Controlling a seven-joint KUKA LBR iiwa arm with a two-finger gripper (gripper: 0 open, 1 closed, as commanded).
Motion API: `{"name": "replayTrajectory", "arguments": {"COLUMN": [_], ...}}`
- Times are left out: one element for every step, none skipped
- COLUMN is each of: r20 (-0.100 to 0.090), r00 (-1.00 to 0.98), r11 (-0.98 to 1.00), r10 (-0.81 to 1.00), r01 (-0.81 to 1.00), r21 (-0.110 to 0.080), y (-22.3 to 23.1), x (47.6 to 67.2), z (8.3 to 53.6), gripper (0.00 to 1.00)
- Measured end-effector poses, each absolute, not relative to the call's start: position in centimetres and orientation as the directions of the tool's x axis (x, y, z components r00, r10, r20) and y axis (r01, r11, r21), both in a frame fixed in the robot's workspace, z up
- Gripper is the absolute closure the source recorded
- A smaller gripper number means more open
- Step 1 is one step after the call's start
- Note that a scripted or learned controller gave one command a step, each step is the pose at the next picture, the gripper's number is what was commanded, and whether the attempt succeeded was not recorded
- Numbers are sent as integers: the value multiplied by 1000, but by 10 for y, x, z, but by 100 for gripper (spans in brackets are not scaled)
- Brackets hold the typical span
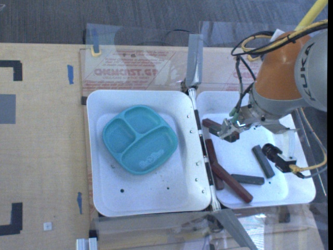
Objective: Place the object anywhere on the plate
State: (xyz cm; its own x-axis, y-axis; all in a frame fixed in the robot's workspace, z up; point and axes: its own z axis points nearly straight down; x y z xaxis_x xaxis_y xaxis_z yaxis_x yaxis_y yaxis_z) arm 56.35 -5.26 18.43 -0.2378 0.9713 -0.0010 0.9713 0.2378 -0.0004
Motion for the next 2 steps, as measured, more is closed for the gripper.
{"name": "replayTrajectory", "arguments": {"r20": [-6,-23], "r00": [-143,-148], "r11": [143,148], "r10": [990,989], "r01": [990,989], "r21": [-7,6], "y": [-3,16], "x": [603,576], "z": [186,187], "gripper": [100,100]}}
